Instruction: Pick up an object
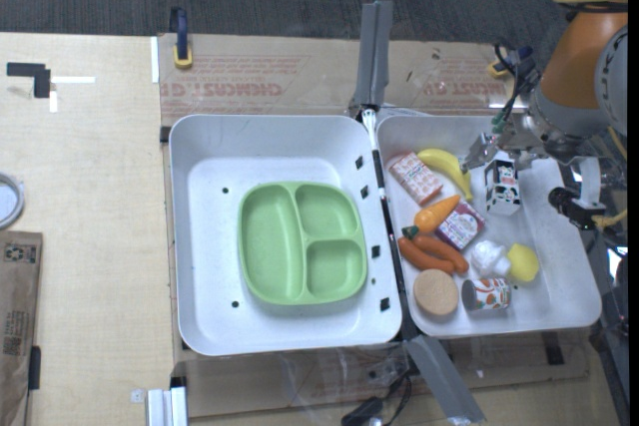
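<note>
Well, the left bin (pixel 190 214) holds a green divided plate (pixel 303 242), lying flat at its middle. Beside it, the right bin (pixel 574 299) is crowded with toy food: a banana (pixel 446 167), a carrot (pixel 439 213), a hot dog (pixel 432 254), a round cracker (pixel 435 292) and a lemon (pixel 522 262). The gripper (pixel 496 158) hangs over that bin's far side, just above a small black-and-white carton (pixel 503 189); whether it grips anything, I cannot tell.

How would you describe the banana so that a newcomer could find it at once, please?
Look in the right-hand white bin, toward its far end. The banana lies beside a pink packet; it is the only long, curved yellow item, unlike the round lemon.
</note>
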`<state>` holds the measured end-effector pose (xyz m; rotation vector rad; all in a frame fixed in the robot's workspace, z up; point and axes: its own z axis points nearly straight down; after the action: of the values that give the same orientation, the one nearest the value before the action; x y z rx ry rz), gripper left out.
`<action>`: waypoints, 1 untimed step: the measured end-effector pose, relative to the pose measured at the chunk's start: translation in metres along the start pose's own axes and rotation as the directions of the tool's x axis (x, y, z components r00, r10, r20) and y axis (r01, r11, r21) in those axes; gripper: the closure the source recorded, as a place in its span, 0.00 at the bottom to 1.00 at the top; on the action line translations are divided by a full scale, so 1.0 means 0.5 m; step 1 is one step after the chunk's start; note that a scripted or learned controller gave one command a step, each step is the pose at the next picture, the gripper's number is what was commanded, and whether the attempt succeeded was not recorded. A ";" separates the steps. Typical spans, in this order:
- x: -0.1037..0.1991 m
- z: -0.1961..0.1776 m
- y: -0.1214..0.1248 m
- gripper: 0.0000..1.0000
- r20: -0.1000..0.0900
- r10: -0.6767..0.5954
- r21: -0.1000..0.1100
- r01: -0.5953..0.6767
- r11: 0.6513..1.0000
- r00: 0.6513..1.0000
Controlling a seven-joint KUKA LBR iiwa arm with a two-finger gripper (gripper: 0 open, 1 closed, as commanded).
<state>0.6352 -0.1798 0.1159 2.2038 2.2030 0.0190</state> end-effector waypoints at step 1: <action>-0.055 0.041 0.025 0.00 -0.013 0.077 0.020 -0.077 0.997 0.997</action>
<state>0.6481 -0.2076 0.0960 2.3051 2.1328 0.0139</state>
